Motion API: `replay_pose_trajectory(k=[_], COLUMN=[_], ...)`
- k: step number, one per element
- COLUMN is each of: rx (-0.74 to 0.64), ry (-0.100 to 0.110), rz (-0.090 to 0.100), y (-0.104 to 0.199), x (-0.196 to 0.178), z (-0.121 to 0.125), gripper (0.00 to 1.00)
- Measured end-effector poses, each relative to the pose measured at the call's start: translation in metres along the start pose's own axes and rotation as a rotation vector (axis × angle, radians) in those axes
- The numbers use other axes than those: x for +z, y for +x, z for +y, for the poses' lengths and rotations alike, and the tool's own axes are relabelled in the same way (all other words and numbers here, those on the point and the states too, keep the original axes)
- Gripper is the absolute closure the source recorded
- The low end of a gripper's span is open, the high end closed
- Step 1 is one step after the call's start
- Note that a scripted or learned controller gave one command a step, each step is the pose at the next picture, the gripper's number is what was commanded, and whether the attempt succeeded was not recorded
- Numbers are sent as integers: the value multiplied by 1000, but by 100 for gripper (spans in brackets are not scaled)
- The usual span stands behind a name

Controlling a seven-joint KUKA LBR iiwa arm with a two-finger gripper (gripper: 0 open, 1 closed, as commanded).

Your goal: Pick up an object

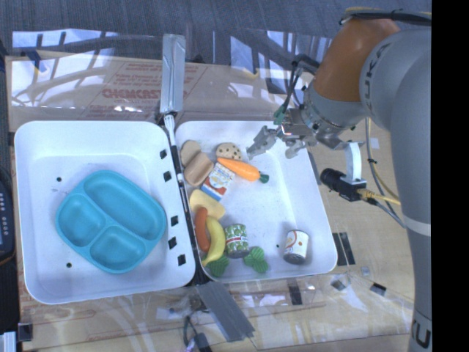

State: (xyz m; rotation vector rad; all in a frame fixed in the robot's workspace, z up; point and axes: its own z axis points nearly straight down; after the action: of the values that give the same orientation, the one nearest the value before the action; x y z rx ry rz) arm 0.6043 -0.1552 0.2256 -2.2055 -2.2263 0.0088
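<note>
Camera view: orange carrot (239,169), green-tipped.

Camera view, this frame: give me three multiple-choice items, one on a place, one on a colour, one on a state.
1. Where does the divided plate lie?
A. in the left bin
B. in the right bin
C. on the bench outside both bins

2. What colour is that plate?
A. red
B. blue
C. yellow

3. How does the gripper stand?
A. shut on the carrot
B. open above the right bin, holding nothing
C. resting on the plate

Key: 1 A, the plate sits within the left bin. 2 B, it is plainly blue. 3 B, its fingers are spread over the right bin, beside the carrot, with nothing between them.
</note>
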Motion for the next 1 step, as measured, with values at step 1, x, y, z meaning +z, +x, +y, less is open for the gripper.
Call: replay_pose_trajectory(k=[1], rx=[42], ry=[-6], rz=[-2], y=[1], x=[134], z=[55], gripper=[0])
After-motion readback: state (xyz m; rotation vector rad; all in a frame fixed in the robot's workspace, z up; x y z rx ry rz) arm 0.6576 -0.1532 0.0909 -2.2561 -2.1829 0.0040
